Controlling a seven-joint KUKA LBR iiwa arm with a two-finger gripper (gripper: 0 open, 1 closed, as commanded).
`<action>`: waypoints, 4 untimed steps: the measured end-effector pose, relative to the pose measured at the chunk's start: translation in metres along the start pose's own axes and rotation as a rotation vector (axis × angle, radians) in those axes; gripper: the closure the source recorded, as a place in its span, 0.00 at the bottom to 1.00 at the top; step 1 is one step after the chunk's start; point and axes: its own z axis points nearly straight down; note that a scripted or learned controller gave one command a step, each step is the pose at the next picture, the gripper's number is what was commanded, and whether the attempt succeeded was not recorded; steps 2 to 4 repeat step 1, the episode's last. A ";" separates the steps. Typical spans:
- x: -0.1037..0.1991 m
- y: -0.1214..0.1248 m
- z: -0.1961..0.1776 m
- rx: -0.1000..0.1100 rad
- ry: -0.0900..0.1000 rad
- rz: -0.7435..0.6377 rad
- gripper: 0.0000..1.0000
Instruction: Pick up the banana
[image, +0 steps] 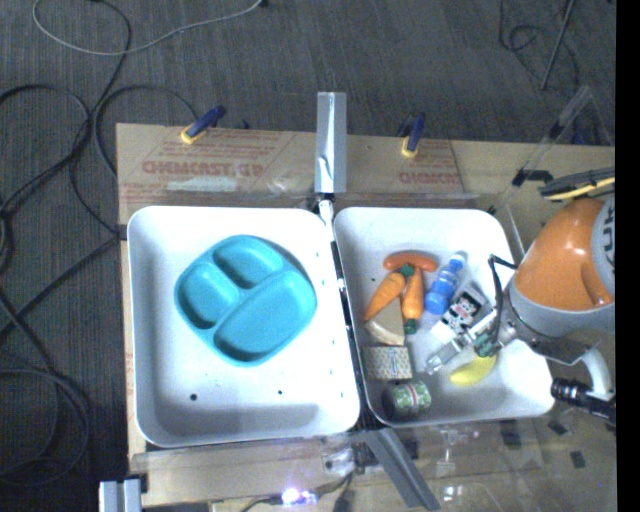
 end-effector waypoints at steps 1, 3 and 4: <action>0.003 0.001 -0.006 0.002 0.006 -0.002 1.00; 0.003 0.001 -0.006 0.002 0.006 -0.002 1.00; 0.003 0.001 -0.006 0.002 0.006 -0.002 1.00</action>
